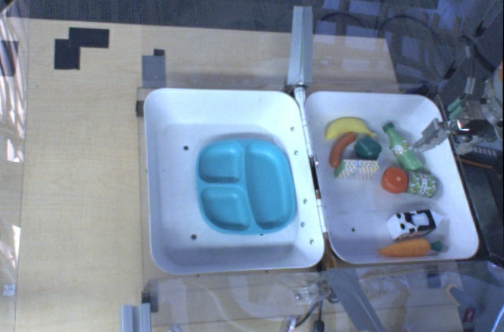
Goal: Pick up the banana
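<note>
Toward the upper left of the right bin (465, 220) I count one curved yellow banana (349, 126), touching one reddish sausage shape (341, 149). Right of it lie one glossy green bottle (402, 147), one round tomato (394, 180), one carrot (406, 248). Left bin (169, 165) holds one blue three-compartment tray (243, 186). My gripper (442, 130) hovers at the right rim; whether it is parted I cannot tell.

You see the banana (349, 126) lying flat on the floor of the right-hand bin (465, 201), up in its far left corner near the wall it shares with the other bin. It is yellow, short and curved, its arch bowed toward the far wall and both tips pointing toward you. It lies free and whole, touching a reddish sausage-shaped toy (340, 149) beneath it.
</note>
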{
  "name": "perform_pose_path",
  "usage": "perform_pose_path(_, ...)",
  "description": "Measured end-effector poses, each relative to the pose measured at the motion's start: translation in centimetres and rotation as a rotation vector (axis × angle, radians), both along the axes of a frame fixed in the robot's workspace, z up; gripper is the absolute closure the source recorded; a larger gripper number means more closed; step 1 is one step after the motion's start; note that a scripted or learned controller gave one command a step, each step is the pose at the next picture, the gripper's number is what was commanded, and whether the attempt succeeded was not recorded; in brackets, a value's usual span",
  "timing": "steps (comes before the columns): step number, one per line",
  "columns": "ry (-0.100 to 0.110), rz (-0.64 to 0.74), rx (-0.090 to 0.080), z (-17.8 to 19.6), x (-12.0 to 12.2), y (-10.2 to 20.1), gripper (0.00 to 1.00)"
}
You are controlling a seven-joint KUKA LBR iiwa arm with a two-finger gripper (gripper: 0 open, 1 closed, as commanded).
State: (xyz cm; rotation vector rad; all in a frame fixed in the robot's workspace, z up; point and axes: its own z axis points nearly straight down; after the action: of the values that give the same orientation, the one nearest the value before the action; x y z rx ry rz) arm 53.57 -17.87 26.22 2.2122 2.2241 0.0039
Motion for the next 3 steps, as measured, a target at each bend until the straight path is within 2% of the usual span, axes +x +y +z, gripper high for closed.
perform_pose_path(1,0.002,0.01,0.001,-7.9,5.9,7.1,0.0)
perform_pose_path(2,-0.004,0.193,-0.001,-17.4,11.9,6.9,0.0)
perform_pose_path(3,-0.011,0.196,0.0,-16.0,12.1,7.1,1.0)
